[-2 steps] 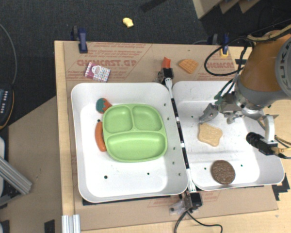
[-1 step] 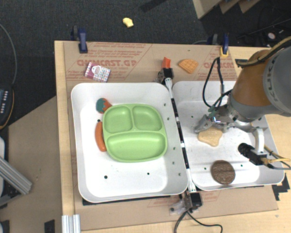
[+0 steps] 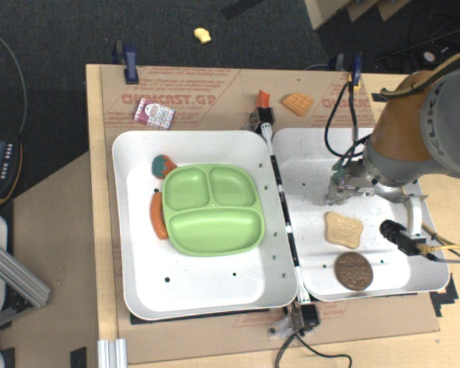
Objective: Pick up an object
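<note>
In the right bin (image 3: 314,152), a tan bread slice (image 3: 343,230) lies near the middle and a round brown cookie (image 3: 354,271) sits just in front of it. My gripper (image 3: 340,189) points down at the bin floor a little behind the bread slice, apart from it, with nothing visibly in its grasp. The grey arm with its orange band (image 3: 402,129) comes in from the right. The left bin (image 3: 130,228) holds a green divided plate (image 3: 212,208), an orange carrot-like piece (image 3: 159,215) along the plate's left side, and a small teal and red item (image 3: 163,165).
A black cylindrical part (image 3: 399,237) juts over the right bin's right edge. Cables (image 3: 345,110) hang above the bin's back. On the board behind the bins lie a waffle-like piece (image 3: 297,103) and a pink packet (image 3: 153,113). Blue clamps (image 3: 128,61) grip the back edge.
</note>
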